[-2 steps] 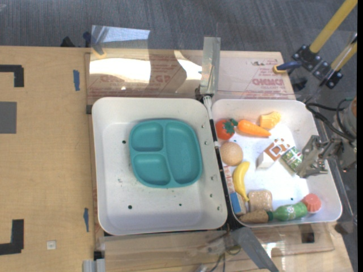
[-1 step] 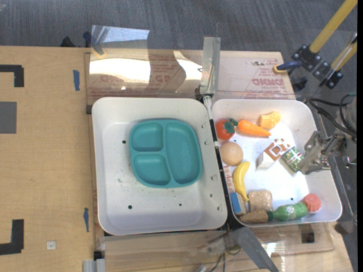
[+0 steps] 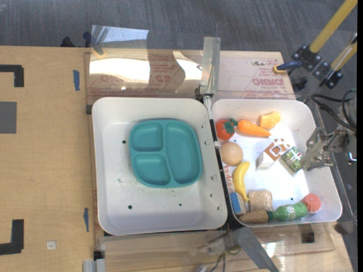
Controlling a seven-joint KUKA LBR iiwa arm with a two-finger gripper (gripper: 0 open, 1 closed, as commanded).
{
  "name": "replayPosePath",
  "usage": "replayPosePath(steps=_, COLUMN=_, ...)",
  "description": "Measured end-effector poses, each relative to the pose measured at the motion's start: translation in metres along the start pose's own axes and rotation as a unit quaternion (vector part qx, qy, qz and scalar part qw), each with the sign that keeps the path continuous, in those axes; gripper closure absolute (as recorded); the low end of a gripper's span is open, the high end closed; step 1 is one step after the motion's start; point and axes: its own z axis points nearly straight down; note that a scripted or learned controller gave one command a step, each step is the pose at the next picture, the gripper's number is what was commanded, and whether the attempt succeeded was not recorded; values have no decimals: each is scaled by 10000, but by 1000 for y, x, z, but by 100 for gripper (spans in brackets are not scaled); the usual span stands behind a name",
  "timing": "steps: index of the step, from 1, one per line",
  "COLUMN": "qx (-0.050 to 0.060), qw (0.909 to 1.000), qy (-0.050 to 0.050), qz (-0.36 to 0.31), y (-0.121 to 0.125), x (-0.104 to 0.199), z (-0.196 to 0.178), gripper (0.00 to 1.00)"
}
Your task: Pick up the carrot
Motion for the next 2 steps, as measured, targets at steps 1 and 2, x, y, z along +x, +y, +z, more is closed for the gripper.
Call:
replayPosePath(steps=1, qx=5, qw=10000, qy=-36, qz=-7, y=1, x=-2, z=-11, gripper=100)
replayPosePath(steps=2, qx=10, qw=10000, qy=-73, qz=-11, y=1, x=-4, z=-22, gripper=100)
